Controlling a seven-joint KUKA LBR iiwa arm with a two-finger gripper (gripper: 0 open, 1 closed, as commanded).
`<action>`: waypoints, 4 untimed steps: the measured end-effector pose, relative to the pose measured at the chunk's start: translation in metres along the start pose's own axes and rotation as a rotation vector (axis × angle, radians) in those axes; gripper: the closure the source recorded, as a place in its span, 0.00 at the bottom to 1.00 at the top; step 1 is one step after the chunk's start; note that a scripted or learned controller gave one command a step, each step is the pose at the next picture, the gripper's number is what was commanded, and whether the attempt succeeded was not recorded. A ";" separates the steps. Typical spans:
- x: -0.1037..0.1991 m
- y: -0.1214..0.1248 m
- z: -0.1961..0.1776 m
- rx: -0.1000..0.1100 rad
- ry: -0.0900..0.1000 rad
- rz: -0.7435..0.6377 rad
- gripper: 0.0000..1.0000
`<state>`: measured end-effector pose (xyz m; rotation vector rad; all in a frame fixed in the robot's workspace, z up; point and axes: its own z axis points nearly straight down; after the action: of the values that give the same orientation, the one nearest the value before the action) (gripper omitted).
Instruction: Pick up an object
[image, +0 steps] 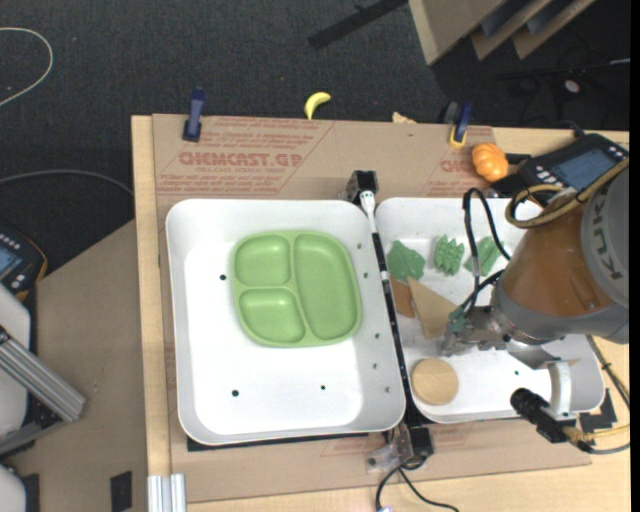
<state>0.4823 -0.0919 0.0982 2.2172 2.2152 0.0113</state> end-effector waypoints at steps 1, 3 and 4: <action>-0.015 0.019 0.014 0.008 -0.002 -0.001 1.00; 0.118 0.002 -0.221 -0.005 0.004 -0.008 1.00; 0.180 -0.001 -0.212 0.009 0.001 -0.007 1.00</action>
<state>0.4792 0.0877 0.3101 2.2140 2.2285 0.0024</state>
